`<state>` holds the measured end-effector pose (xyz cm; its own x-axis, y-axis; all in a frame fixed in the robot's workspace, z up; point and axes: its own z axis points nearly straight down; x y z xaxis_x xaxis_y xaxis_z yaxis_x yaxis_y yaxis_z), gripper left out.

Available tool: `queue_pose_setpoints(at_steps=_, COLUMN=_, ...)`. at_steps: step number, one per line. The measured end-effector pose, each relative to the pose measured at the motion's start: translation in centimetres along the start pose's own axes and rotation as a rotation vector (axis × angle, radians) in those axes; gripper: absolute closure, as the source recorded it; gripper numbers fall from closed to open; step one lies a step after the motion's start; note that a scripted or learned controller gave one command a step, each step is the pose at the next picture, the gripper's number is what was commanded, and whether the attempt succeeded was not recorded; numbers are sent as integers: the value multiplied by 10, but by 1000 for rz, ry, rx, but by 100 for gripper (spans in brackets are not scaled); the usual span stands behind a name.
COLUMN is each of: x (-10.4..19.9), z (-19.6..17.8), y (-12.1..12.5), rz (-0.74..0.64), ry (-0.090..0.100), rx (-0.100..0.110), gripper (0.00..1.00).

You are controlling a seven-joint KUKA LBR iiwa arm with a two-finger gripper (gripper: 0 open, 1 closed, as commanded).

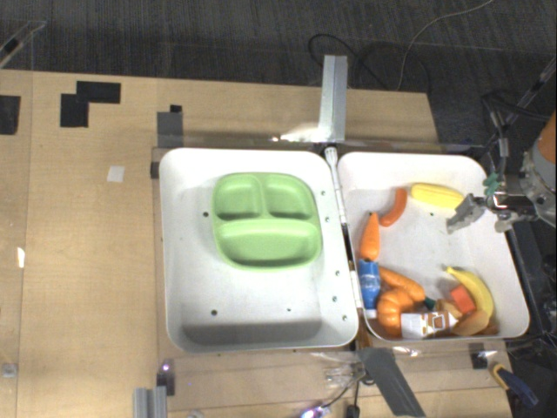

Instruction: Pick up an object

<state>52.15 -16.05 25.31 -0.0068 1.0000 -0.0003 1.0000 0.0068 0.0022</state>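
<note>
Bench of pale wood (78,233) underneath, bearing the shallow white right bin (435,251), taken as the landmark. Touching its left wall, a matching shallow white left bin (187,259) with a green plastic three-compartment plate (265,219) lying flat in the middle. Just over the right bin's right rim, near the far corner, the two-finger gripper (483,214), spread apart by the look of it, with nothing between the fingers. Closest candidate: a yellow oblong toy (435,196) in the right bin's far part, just left of the gripper and lying apart from its neighbours. Probably the easiest pick: centre over the middle, close across the narrow width, go low enough to avoid a skid on the rounded skin. Next to it, toward the bin's middle, a curved orange-red sausage-shaped piece (396,205), near enough to be nudged. Crowded into the right bin's near edge, a yellow banana (474,290), a white labelled bottle (426,323), a blue-wrapped small container (369,281) and a rounded orange lump (393,307), touching or overlapping, so a poor place for a clean grasp. Against the bin's left wall, a tapered orange carrot (371,236).
</note>
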Motion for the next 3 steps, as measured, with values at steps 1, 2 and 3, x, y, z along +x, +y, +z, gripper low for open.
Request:
queue_pose_setpoints(at_steps=1, x=36, z=68, y=46, rz=62, ry=1, rx=2, gripper=0)
queue_pose_setpoints(at_steps=2, x=75, z=152, y=90, rz=-83, ry=1, rx=2, gripper=0)
queue_pose_setpoints(at_steps=3, x=73, z=164, y=78, rz=-112, ry=1, rx=-10, gripper=0)
